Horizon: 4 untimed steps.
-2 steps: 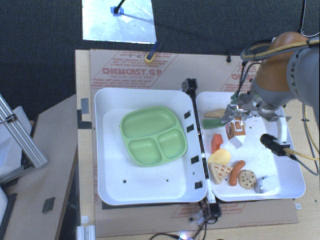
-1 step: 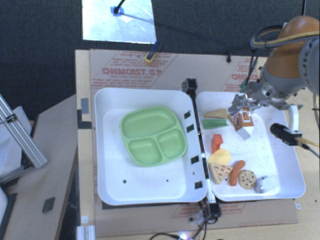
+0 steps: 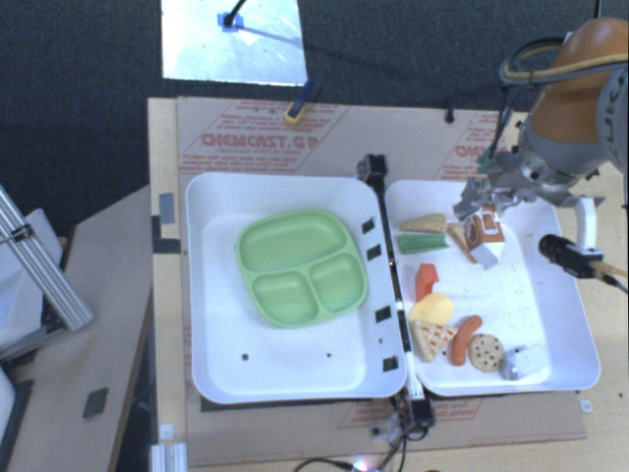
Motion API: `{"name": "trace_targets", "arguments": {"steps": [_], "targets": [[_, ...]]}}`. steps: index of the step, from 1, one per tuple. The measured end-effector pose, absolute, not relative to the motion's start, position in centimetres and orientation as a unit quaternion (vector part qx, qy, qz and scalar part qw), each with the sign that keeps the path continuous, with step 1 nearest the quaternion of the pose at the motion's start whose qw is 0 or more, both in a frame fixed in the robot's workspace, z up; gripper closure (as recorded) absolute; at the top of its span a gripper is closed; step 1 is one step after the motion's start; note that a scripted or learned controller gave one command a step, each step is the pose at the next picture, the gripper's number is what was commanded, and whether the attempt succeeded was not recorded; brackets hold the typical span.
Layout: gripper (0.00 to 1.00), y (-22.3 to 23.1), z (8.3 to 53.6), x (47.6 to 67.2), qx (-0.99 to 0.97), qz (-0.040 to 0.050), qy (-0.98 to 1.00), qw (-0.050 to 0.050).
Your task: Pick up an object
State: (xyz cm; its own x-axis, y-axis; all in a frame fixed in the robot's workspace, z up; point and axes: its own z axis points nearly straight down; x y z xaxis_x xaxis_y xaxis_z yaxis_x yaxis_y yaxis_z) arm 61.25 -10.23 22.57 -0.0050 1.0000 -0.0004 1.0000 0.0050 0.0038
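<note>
Orange and white mark the small carton-like toy [image 3: 485, 232] in the upper part of the right bin [image 3: 560, 313], and it sits directly under the claw [image 3: 479, 203], touching or nearly touching its tip. Whether the claw is spread or pinching the toy I cannot tell (the grey wrist hides the contact). The toy's long axis looks to run from upper left to lower right, its white end pointing toward the bin's middle. Just to its left lie a tan wedge [image 3: 425, 223] and a green piece [image 3: 424, 244], close enough to crowd a grasp. My judgement: the pick depends on the claw staying centred over the toy and closing across its short side, with no sideways reach needed.
</note>
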Motion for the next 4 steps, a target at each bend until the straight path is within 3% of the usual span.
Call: {"name": "trace_targets", "arguments": {"steps": [1,4], "targets": [[1.00,-7.1,21.5,63.7,0.704,0.0010,0.710,0.002],[1.00,-6.9,23.3,63.5,0.705,0.0009,0.710,0.001]]}}
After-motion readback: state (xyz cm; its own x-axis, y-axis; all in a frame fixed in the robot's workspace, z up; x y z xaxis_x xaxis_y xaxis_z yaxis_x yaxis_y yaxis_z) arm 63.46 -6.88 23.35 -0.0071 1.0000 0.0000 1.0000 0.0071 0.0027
